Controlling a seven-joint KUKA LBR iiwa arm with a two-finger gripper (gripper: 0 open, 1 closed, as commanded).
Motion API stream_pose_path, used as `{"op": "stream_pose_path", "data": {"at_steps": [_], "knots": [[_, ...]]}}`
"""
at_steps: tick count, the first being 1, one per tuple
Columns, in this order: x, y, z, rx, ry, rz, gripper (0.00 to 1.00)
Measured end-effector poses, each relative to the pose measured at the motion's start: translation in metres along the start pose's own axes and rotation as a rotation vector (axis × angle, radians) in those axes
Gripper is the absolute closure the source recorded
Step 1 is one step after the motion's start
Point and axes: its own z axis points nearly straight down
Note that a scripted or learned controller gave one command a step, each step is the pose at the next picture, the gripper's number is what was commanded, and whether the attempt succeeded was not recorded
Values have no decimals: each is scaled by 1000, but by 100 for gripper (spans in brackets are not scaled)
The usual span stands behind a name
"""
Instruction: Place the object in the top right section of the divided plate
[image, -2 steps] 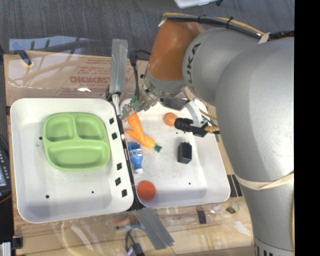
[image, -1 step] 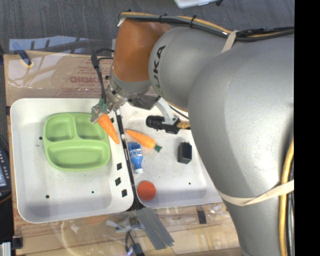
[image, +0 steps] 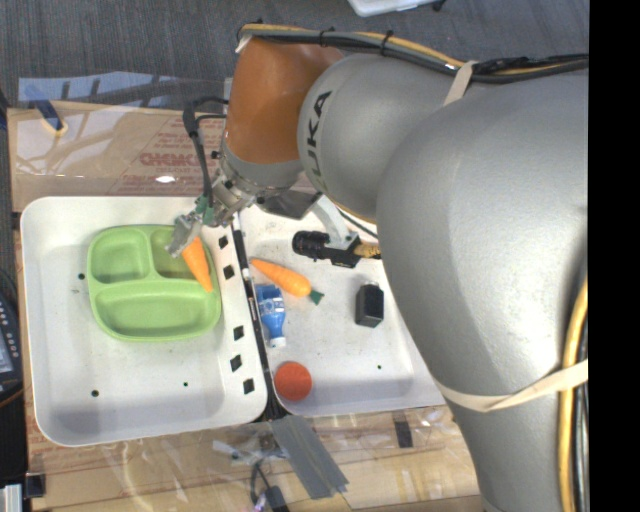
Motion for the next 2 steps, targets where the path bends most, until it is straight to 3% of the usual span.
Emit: {"op": "stream_pose_path", "data": {"at_steps": [1,2], "knots": [[50,1,91,4,2,-166,0],[48,0,83,8,2,-168,100]]}}
